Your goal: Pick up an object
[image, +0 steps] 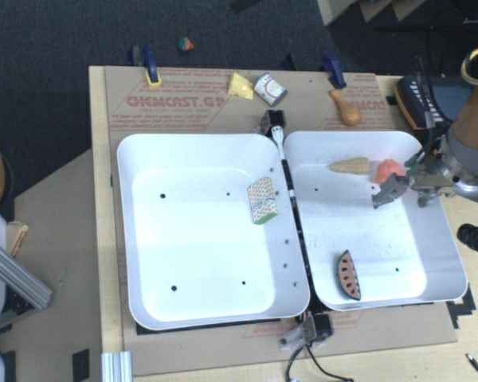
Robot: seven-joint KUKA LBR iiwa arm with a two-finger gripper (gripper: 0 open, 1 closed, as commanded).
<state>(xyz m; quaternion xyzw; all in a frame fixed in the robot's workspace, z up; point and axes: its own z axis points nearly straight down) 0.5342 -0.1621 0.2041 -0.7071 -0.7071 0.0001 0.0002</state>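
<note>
The tool (394, 188) hovered at three o'clock over the right bin (430, 281), empty; whether it was spread or closed I could not tell. The pink object (389, 169) lay just beside it. Descending off-centre could nudge that object into the cone (350, 165).

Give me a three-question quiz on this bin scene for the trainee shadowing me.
1. True or false: the watermelon slice lies in the left bin.
2. Which item lies in the left bin?
A. the patterned pouch
B. the pink object
C. the tan cone-shaped piece
3. Fill in: the gripper hangs over the ___ bin, close to the pink object.

Key
1. False: the slice lies in the right bin, near its front edge.
2. A: the pouch sits by the left bin's right wall; the other two lie at the back of the right bin.
3. Right.
</note>
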